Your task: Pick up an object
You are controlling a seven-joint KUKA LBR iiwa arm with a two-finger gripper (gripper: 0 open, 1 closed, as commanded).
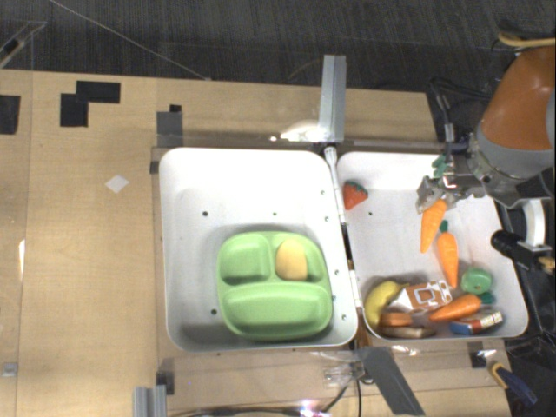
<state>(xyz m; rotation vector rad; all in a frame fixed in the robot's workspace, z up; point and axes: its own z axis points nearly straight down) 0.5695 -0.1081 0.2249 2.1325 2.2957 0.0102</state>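
My gripper (441,189) hangs over the upper right part of the right bin (391,176), under the arm's orange band. An orange carrot (431,224) dangles from it, its top end caught between the fingers and its tip pointing down toward the bin floor. A second carrot (447,259) lies just below and to the right of the held one. A red strawberry (354,195) sits near the bin's left wall.
A pile at the right bin's front holds a banana (380,301), a small box (426,295), another carrot (456,307) and a green piece (476,280). The left bin (200,198) holds a green divided plate (261,307) with a yellow fruit (293,259).
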